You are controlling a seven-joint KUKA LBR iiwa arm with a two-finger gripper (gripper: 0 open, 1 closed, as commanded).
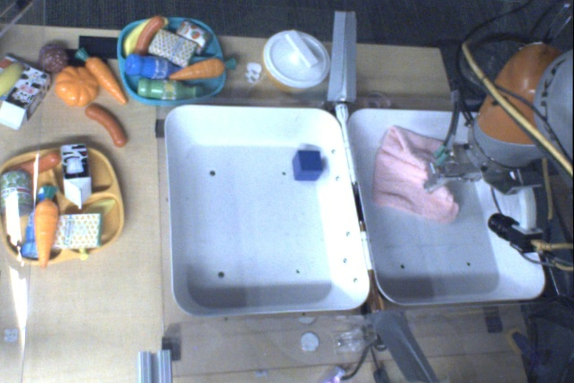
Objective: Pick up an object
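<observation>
Over on the tabletop's right bin (502, 282) the end effector (441, 173) is hovering at the pink cloth (411, 175), can't tell its grip, so I'd be pinching a raised fold.

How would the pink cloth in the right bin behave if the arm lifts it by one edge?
The pink cloth lies crumpled with soft folds, so it would probably hang limp and droop rather than keep its shape. It looks thin, so likely light. The tool sits at its right edge; a shallow pinch there might slip off.
</observation>
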